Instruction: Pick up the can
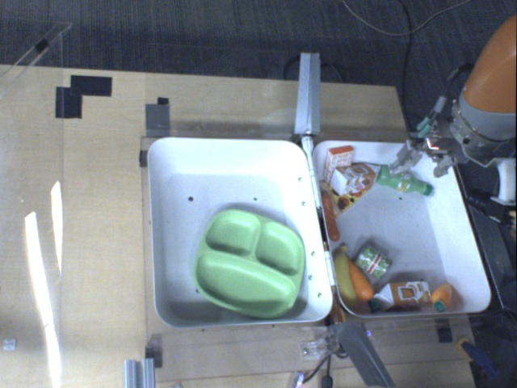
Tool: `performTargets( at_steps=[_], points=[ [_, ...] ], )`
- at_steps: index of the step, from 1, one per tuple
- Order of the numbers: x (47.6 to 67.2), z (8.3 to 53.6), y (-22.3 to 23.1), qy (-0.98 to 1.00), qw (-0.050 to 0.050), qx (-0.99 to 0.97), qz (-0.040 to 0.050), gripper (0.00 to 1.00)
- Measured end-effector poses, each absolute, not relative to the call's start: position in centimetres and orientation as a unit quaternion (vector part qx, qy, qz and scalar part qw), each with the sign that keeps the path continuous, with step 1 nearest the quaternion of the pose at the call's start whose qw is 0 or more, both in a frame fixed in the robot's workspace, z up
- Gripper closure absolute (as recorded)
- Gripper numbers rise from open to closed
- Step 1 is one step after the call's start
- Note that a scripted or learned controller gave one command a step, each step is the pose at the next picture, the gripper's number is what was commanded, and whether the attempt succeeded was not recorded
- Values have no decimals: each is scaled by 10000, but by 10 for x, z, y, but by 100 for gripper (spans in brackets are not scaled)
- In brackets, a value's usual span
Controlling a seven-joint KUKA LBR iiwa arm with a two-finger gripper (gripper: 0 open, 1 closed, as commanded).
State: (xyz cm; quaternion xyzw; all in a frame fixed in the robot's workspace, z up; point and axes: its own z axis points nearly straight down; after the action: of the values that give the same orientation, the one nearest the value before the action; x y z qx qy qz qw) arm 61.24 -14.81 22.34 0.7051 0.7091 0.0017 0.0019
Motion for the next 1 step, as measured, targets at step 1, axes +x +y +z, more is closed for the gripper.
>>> performTargets(
  at_steps=[1],
  points=[
    [549, 121, -158, 6766, 7, 7363, 9, 0]
  ],
)
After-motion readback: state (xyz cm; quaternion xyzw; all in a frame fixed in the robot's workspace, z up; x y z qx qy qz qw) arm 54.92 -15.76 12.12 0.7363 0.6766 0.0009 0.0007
